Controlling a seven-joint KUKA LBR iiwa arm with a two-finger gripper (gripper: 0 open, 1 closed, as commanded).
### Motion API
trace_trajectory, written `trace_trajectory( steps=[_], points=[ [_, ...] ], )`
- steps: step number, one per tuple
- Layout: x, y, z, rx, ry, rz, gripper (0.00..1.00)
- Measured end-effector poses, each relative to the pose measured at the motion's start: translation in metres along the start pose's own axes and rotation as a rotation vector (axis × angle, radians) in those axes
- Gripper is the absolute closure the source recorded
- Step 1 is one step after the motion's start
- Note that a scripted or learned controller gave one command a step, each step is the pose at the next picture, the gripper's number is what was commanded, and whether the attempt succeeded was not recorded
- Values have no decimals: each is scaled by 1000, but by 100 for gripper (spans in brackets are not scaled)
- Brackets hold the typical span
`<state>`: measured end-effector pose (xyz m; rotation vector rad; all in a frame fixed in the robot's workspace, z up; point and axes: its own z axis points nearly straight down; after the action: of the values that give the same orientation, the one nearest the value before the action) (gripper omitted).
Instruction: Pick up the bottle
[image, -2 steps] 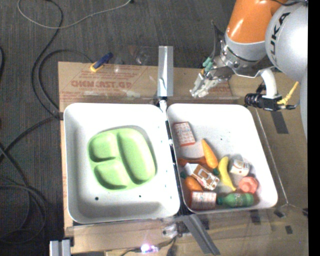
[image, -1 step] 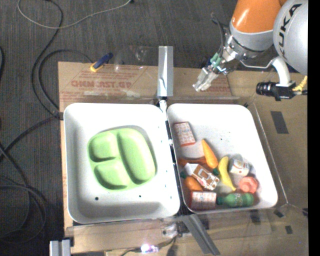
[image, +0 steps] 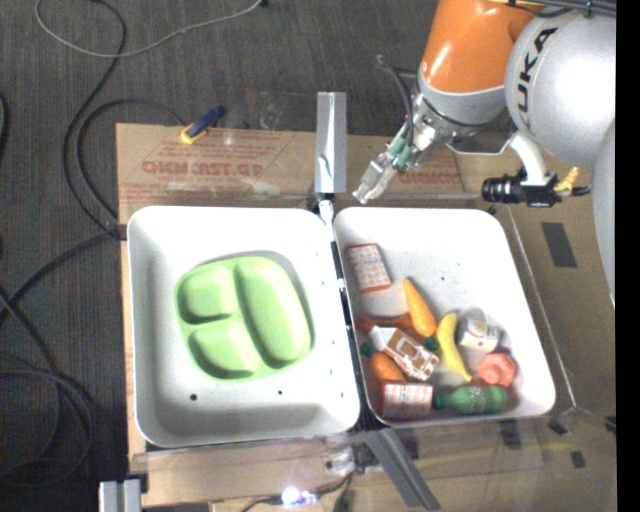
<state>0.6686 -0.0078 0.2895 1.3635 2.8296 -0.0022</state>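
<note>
Fingers (image: 372, 186) seemingly spread, holding nothing, far beyond right bin (image: 520, 262). Bottle (image: 472, 401) lying near edge: probably light, rigid, slippery; pinch mid-body.

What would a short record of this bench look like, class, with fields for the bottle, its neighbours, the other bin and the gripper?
bottle: green bottle lying on its side at the near edge of the right bin
neighbours: banana, carrot, small cartons and cans, crowded around it
other bin: left bin holds a green divided tray
gripper: gripper above the right bin's far rim, away from the bottle, holding nothing
</note>
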Motion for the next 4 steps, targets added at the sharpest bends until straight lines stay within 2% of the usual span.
trace_trajectory(
  steps=[1, 2, 3, 4],
  points=[
    [-20, -18, -124, 1, -2, 433, 100],
    [23, -16, -24, 3, 1, 509, 100],
    [22, 18, -39, 0, 0, 200, 100],
    [42, 33, -38, 1, 2, 409, 100]
  ],
)
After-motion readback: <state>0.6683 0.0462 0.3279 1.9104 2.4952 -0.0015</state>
